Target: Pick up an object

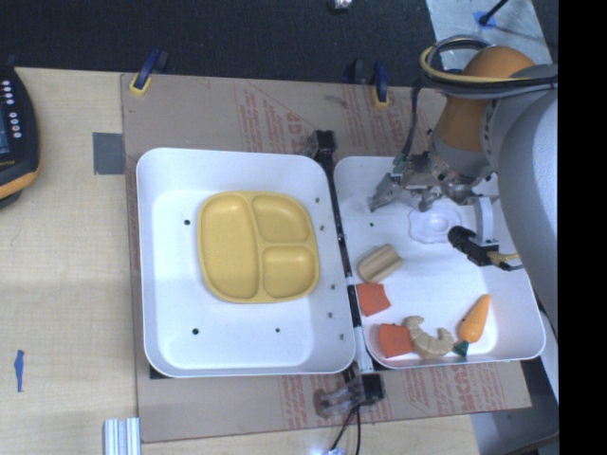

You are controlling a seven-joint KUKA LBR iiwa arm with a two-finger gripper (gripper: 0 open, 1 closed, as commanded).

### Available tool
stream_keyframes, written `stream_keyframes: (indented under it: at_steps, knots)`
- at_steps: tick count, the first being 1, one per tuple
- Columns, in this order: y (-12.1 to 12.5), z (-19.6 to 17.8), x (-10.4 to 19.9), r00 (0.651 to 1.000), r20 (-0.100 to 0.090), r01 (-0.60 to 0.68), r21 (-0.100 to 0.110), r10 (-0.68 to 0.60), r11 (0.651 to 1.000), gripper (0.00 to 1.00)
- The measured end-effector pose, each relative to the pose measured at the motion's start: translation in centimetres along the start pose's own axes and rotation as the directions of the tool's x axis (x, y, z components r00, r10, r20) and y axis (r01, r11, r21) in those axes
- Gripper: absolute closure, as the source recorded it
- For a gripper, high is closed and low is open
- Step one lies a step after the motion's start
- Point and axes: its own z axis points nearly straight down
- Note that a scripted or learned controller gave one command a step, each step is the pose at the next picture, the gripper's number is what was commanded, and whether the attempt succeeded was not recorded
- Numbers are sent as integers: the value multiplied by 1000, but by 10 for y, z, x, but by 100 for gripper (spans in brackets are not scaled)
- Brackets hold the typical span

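In the right bin [520, 354] lie a tan bread-like roll [377, 263], a red block [373, 299], a second red-orange block [393, 338], a pale curved piece [429, 337] and an orange carrot [474, 318]. A clear, cup-like object [432, 224] sits in the bin's upper middle. My gripper [391, 191] hangs over the bin's upper left part, up and to the right of the roll and just left of the clear object. Nothing shows as held in it.
The left bin [161, 254] holds a yellow divided plate [258, 245]. A black part [471, 245] on the arm reaches over the right bin. Blue clamps [380, 83] grip the cardboard's far edge. A black-and-orange device [14, 131] lies at the far left.
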Motion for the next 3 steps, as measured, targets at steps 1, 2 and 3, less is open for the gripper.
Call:
stream_keyframes:
  at_steps: [1,2,3]
  knots:
    - [8,-108,133,1000,-6,7,-1,-7,1000,0]
    - [-73,-101,131,1000,-2,-8,19,8,1000,0]
    - [-149,-101,85,1000,-1,-12,20,12,1000,0]
